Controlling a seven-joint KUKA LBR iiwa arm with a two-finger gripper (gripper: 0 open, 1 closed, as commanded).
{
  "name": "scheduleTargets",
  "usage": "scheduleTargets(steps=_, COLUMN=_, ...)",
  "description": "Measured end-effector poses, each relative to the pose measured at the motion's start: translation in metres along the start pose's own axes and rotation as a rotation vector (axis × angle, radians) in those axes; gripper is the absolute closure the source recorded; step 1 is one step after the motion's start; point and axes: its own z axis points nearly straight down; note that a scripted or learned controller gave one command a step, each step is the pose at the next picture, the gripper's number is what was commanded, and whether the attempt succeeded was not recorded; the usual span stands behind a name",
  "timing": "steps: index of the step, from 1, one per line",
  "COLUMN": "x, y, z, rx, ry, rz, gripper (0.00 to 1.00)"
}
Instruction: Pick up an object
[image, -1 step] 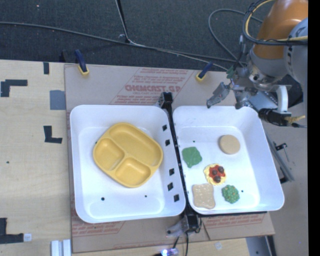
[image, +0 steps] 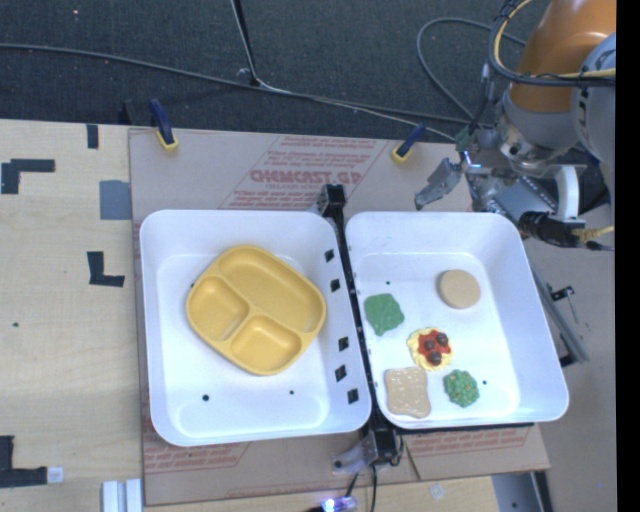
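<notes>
The right bin (image: 505, 245) holds several toy foods: a round tan biscuit (image: 460, 289), a green leafy piece (image: 383, 312), a yellow piece with red dots (image: 431, 348), a beige slice of toast (image: 407, 391) and a small green broccoli (image: 461, 387). My gripper (image: 463, 190) hovers above the far rim of the right bin, up and back from the biscuit. It is open, and nothing sits between its fingers. The orange band of the arm (image: 560, 40) is at the top right.
A yellow divided plate (image: 256, 309) lies in the left bin (image: 165, 330). A black divider (image: 345, 300) runs between the two bins. Cables (image: 250, 70) trail over the dark floor behind the bench, and yellow clamps (image: 165, 135) hold the cardboard sheet.
</notes>
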Motion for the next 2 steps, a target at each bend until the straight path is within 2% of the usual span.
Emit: scheduleTargets(steps=2, x=0.004, y=-0.016, z=0.1, rx=0.005, ry=0.0, rz=0.0, gripper=0.0)
